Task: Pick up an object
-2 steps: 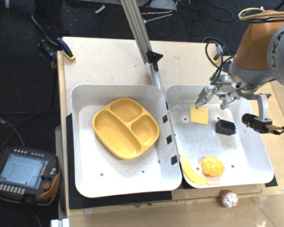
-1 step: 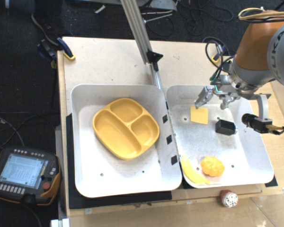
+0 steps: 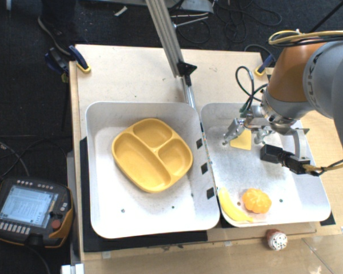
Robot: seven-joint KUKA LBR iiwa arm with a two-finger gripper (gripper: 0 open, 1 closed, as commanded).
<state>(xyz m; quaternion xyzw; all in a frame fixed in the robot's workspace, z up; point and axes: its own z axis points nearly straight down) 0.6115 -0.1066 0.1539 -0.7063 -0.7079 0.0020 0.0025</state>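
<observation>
A: What took up the most room on the bench?

B: The two white bins. The left bin (image 3: 103, 210) held a yellow divided plate (image 3: 152, 153), three compartments, lying flat a little above the bin's middle. The right bin (image 3: 308, 201) sat just beside it, their inner edges touching.

A: And the arm?

B: The grey arm (image 3: 314, 67) with its orange band came in from the right and hung over the upper part of the right bin. The gripper (image 3: 246, 131) pointed down toward the bin's upper left.

A: Did it have anything?

B: A pale yellow wedge (image 3: 242, 142) lay right under the fingertips, touching or nearly so. Whether the fingers were closed on it or merely beside it, I could not tell.

A: Anything else in that bin?

B: An orange lumpy object (image 3: 256, 201) near the front edge, and a yellow banana (image 3: 233, 208) just left of it, along the bin's front left corner.

A: Outside the bins?

B: A small speckled ball (image 3: 277, 240) on the bench in front of the right bin.
</observation>
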